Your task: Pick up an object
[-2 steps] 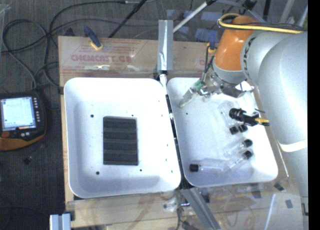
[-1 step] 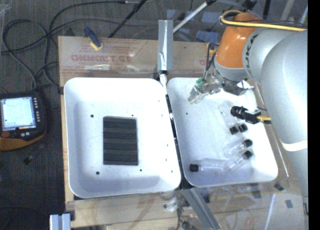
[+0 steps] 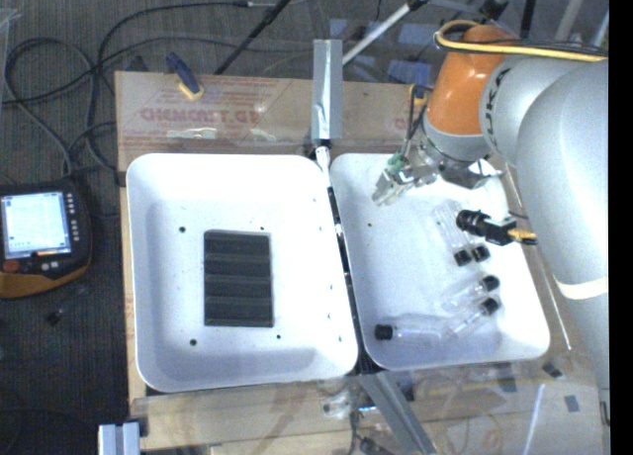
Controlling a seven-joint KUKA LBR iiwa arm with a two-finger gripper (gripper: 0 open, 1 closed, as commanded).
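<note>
Clear plastic vials with black caps [image 3: 415,326] lie scattered in right white bin [image 3: 396,265], toward its front and right walls; frontmost vial lies along front wall, cap pointing left. Claw [image 3: 394,184] hangs over the same bin's far left corner, well apart from vials; whether released or clenched cannot be told. Black ridged rectangular pad [image 3: 237,278] lies flat in the middle of left white bin [image 3: 163,196].

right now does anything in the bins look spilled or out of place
Nothing looks spilled or damaged. The clear black-capped vials lie scattered at mixed angles in the right bin; the black ridged block sits square in the left bin.
</note>
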